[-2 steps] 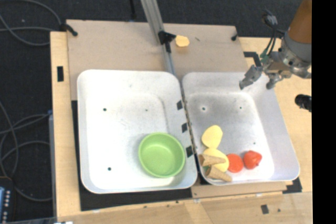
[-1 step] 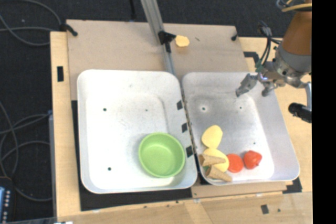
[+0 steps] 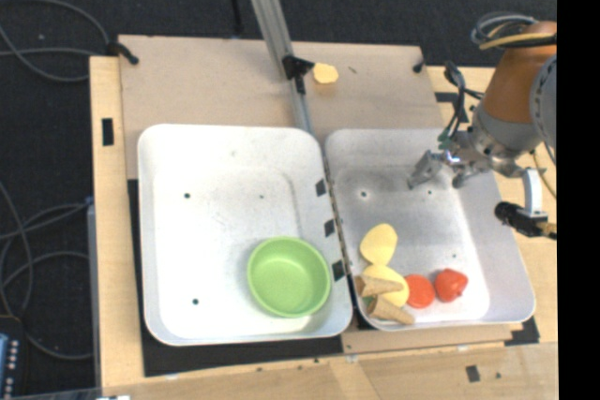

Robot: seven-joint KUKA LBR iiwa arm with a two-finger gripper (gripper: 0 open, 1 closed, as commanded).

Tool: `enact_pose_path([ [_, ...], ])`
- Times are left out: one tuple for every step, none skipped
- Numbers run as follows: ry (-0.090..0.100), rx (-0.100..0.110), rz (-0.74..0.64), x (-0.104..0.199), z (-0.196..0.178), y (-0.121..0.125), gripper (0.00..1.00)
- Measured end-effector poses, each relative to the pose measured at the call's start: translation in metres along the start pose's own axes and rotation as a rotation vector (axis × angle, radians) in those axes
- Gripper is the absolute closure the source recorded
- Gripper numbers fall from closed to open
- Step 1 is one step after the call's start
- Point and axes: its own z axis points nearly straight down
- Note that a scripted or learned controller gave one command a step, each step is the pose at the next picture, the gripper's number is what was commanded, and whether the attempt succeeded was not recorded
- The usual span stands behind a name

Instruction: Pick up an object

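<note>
Arm (image 3: 514,94): reached in from the right, orange band above the wrist, over the upper right part of the right bin (image 3: 487,229).
Gripper (image 3: 439,171): hung over bare bin floor; fingers looked spread, nothing between them.
Objects: clustered at the right bin's near edge, well apart from the gripper.
Yellow piece (image 3: 379,244): pale, rounded, lay at the top of the cluster.
Tan wedges (image 3: 382,290): just below it, touching.
Red pieces (image 3: 436,288): two, side by side, right of the wedges.
Left bin (image 3: 206,183): held a green bowl (image 3: 288,275), upright, near its front right corner.
Bench (image 3: 375,84): a small yellow bit (image 3: 325,73) lay behind the bins, beside the metal post (image 3: 267,5).
</note>
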Motion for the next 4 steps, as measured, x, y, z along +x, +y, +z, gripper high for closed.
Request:
enact_pose_path([
  [-0.002, -0.010, -0.001, -0.001, -0.016, 0.003, 1.00],
  [0.000, -0.013, -0.003, -0.008, -0.074, -0.003, 1.00],
  [0.001, -0.012, -0.006, -0.012, -0.120, 0.001, 1.00],
  [0.002, -0.009, -0.007, -0.013, -0.139, 0.002, 1.00],
])
